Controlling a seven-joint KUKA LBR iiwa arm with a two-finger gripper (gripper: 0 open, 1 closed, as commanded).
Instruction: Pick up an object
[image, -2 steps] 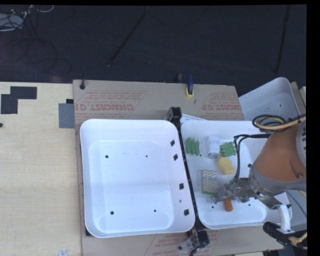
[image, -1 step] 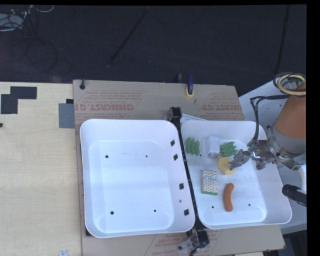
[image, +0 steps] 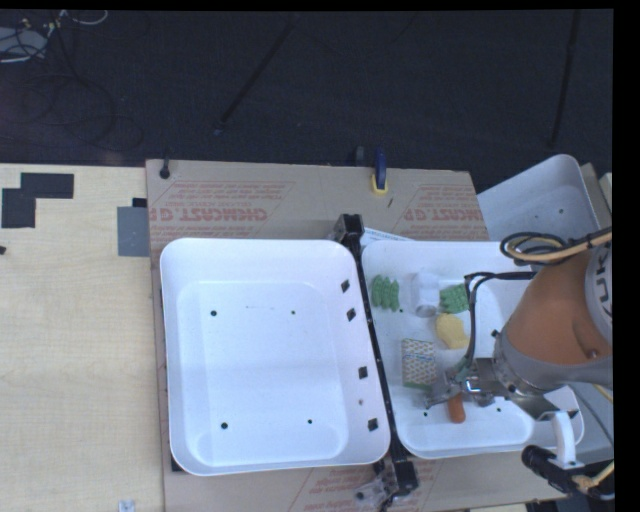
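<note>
Two white bins (image: 180, 300) fill the bench at centre frame. Low right, the gripper (image: 462, 388) hangs above an orange object (image: 456, 408). Whether its fingers are apart is unclear; nothing looks lifted yet.

The left bin (image: 262, 355) offers a broad bare floor, bounded only by its raised rim and the dark clips (image: 361, 345) along the divide between the two bins. The right bin (image: 500, 436) is crowded: two green pieces (image: 385, 292) (image: 454, 298), a yellow block (image: 452, 330), a patterned sponge (image: 420, 362) and a small orange thing (image: 456, 409) lie close together in its middle, leaving only narrow gaps between them. The arm (image: 556, 325) covers that bin's right side, with a looped cable (image: 528, 245) above it, so open floor remains mainly along the near edge and the far left corner.
</note>
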